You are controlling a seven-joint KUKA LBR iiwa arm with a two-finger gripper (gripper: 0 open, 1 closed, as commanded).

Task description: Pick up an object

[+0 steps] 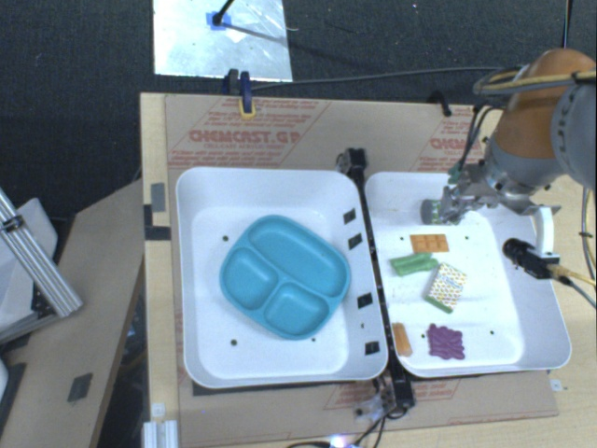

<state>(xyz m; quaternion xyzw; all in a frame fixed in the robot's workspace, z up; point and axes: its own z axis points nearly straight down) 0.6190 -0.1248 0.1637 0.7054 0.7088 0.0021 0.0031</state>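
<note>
Jaws: state unreadable; gripper (437, 211) low over right bin (536, 343), far-left part. Nearest below it: flat orange waffle-textured piece (429, 244), long axis left-right. Just beyond: green strip (414, 264), slightly tilted; patterned block (447, 286); bumpy purple cluster (446, 342); small orange stick (401, 338). Left bin (201, 250) holds blue 3-compartment plate (283, 276).

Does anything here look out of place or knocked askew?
Mostly tidy. The blue divided plate sits turned at an angle in the left bin, and a small orange piece lies against the right bin's left wall, apart from the others.
</note>
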